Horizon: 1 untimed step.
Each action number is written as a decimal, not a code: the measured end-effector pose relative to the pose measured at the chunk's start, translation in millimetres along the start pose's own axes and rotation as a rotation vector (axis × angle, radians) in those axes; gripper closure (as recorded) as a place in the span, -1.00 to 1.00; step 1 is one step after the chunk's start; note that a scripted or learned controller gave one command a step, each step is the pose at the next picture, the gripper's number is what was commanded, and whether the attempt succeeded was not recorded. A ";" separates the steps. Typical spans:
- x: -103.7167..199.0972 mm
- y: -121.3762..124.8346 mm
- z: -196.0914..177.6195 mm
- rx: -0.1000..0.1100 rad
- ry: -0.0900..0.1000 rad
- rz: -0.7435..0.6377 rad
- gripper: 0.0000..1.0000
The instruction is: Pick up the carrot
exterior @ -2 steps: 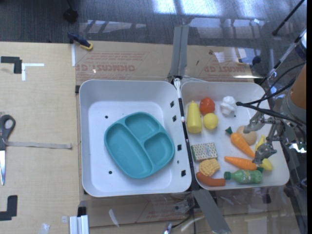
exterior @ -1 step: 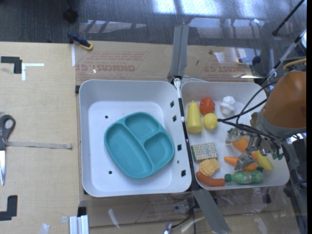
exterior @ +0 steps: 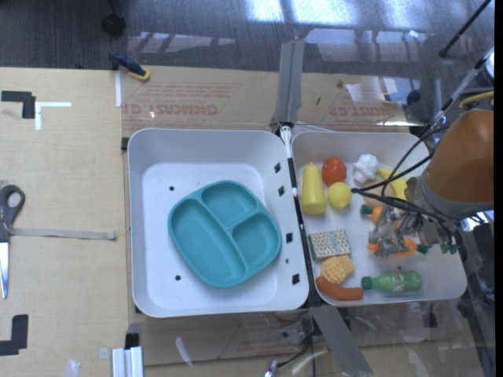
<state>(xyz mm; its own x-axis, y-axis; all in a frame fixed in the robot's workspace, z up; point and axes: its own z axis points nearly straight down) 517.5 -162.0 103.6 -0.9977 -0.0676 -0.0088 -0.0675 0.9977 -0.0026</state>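
Carrot (exterior: 402, 246): orange, lying in the right bin (exterior: 452, 285) toward its right side, directly under the gripper (exterior: 387, 238) and partly hidden by it; an orange end pokes out on the right, next to green bits (possibly the leaf end, too small to confirm). A second small orange piece (exterior: 368, 209) just above the gripper, identity unclear.

Gripper: lowered over the carrot, fingers pointing down into the bin; open or closed, gripping or not — cannot tell, metal parts and cables blur together.

Arm (exterior: 468, 159): orange band, entering from the right, black cables running to the wrist.

Same bin, remaining contents: green bottle (exterior: 393, 282) lying on its side near the front, just below the carrot; corn cob (exterior: 338, 269) beside a sausage (exterior: 339, 290) at front left; checkered cracker (exterior: 329, 244) above them; yellow bottle (exterior: 313, 188), tomato (exterior: 334, 169), lemon (exterior: 339, 195) and a white lumpy item (exterior: 365, 166) toward the back.

Left bin (exterior: 141, 210): teal divided plate (exterior: 225, 232), three compartments, roughly centred.

Bench (exterior: 55, 289), left of bins: scissors (exterior: 8, 226).
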 end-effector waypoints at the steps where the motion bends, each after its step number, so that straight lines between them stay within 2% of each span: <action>1: 19.1 6.5 10.0 -0.002 0.004 -0.403 1.00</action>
<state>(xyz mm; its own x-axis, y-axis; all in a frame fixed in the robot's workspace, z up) 498.0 -156.8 93.4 -0.8914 -0.4533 -0.0041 -0.4532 0.8914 -0.0030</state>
